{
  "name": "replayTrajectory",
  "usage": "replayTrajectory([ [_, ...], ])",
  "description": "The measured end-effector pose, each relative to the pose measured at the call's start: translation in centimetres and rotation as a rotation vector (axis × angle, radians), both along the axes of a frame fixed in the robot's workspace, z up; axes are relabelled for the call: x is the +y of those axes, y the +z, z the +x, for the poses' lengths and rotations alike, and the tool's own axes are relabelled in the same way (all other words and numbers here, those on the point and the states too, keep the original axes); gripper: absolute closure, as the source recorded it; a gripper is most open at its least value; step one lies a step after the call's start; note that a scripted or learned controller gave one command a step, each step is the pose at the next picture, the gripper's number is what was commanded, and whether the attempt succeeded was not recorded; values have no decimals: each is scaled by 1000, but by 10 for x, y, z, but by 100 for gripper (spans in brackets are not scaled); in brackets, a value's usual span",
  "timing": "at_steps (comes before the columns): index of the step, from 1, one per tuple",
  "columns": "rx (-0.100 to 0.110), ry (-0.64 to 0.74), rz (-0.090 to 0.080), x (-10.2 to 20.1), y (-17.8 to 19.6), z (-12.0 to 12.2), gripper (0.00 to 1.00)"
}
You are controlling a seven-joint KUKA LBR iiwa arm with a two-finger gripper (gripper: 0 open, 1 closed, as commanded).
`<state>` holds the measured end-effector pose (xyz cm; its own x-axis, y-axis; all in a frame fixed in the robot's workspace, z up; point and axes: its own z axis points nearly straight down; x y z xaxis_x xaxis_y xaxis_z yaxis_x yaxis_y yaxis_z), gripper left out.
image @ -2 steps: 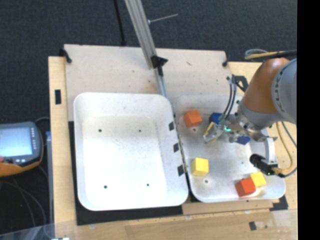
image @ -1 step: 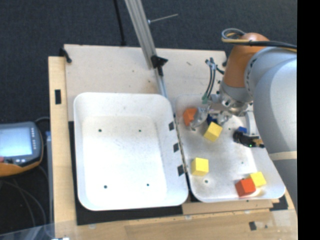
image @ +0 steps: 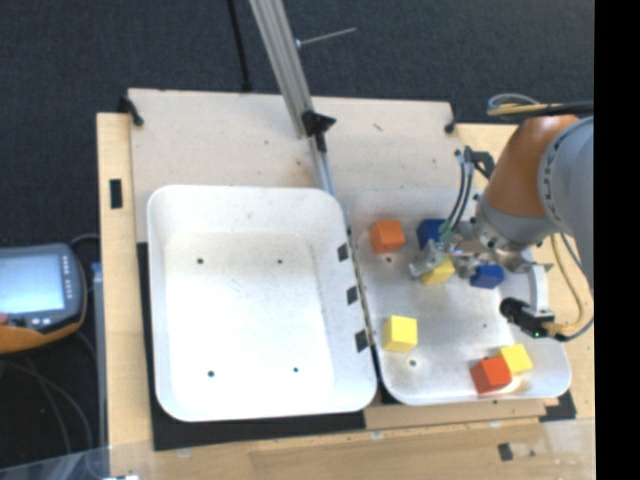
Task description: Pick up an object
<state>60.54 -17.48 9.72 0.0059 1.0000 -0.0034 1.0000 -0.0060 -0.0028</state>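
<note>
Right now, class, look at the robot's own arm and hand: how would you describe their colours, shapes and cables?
The arm is rounded and grey, with a broad orange band above the wrist. Thin cables loop down its side towards the hand, a small metallic grey part. A black fitting sits below the wrist.

Wooden bench [image: 230,133] has two white bins sitting right on it: left bin [image: 250,303], right bin [image: 450,368], side by side.

Left bin [image: 250,298] is wide open, tons of room. Right bin [image: 440,383] is cramped: arm [image: 530,183] covers the upper right, blocks crowd the middle, and the slanted metal rail [image: 285,53] crosses the frame's upper centre.
</note>
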Motion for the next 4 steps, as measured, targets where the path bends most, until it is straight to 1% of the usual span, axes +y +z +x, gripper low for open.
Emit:
replayTrajectory([
  [1,-7,5,0,2,11,4,100],
  [2,-13,14,3,76,127,50,100],
  [3,-2,15,6,167,128,26,100],
  [4,1,13,4,219,97,19,100],
])
